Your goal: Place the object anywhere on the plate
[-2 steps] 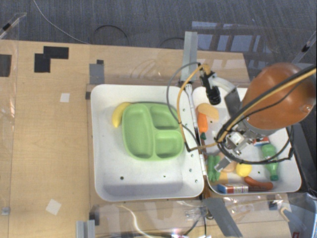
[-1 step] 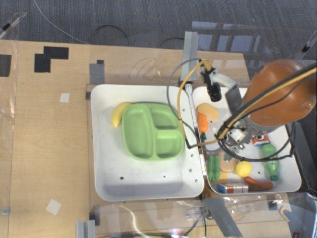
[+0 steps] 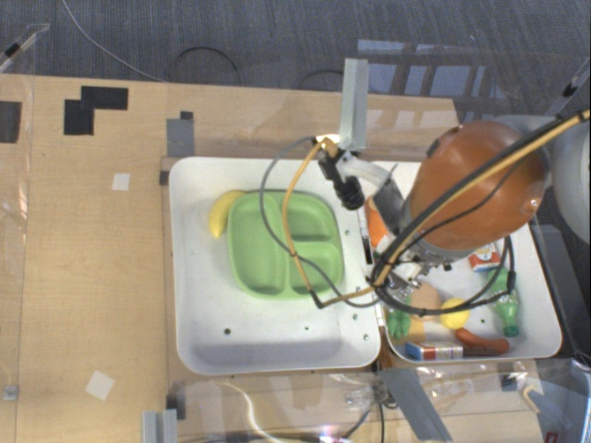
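Below, glossy green sectioned plate (image 3: 282,245), curved yellow banana (image 3: 221,213) touching, claw state unclear.

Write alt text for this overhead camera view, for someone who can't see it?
A grey robot arm with an orange band reaches over the right bin of small items. In the left bin a green divided plate lies beside a banana.

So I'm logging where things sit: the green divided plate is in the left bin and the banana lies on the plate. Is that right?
Not quite. The camera view shows the banana in the left bin, lying beside the green plate's left edge, not on it. The plate is indeed in the left bin.
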